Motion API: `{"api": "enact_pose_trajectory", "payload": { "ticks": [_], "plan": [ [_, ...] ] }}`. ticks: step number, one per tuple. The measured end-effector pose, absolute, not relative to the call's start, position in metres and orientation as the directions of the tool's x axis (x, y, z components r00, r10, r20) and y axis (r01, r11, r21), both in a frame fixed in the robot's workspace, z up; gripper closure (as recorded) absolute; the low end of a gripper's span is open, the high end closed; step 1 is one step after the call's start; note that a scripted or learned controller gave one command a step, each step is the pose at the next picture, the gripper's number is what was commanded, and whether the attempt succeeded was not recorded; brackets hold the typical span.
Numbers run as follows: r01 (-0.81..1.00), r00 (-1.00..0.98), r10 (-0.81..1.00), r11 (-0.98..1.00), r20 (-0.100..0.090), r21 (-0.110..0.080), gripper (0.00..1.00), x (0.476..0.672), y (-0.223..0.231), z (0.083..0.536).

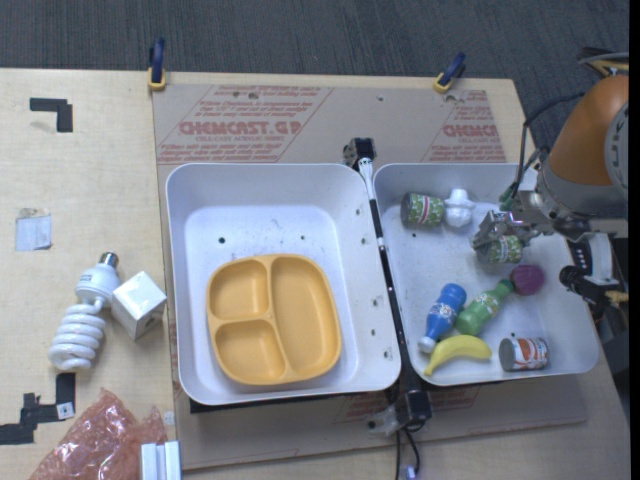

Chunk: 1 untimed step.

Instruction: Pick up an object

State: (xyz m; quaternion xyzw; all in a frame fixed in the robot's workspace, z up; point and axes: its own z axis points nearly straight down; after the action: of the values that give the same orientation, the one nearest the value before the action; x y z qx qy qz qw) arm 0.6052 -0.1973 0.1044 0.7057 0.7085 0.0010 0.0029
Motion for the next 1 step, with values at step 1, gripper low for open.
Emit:
{"api": "enact_pose_trajectory", "payload": {
  "ticks": [1],
  "plan": [
    [1.0, -0.002, 1.0, 0.002, -0.001, 0.001, 1.0, 0.5829, -0.1409, 0.1861]
  ]
}}
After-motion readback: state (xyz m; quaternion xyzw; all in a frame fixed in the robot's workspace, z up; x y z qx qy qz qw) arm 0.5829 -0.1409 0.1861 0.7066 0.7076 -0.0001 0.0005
